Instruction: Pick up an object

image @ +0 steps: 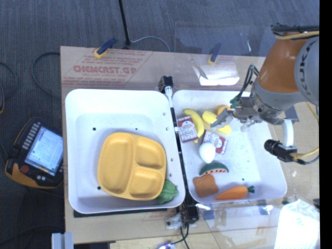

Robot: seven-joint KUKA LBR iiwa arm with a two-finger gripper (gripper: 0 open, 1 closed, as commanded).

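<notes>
Nearest the camera, an orange carrot (233,192) is seen lying along the front wall of the right bin (270,178), with a toast slice (205,185) and a watermelon wedge (214,168) just beside it. Further back, a white egg (207,152), two red packets (187,128) and a banana (195,119) are grouped near the divider. The gripper (224,118) is positioned low over a yellow item (211,118) beside the banana; its opening cannot be determined, and no grasp is confirmed. A yellow compartment plate (132,165) is held in the left bin (85,113).
</notes>
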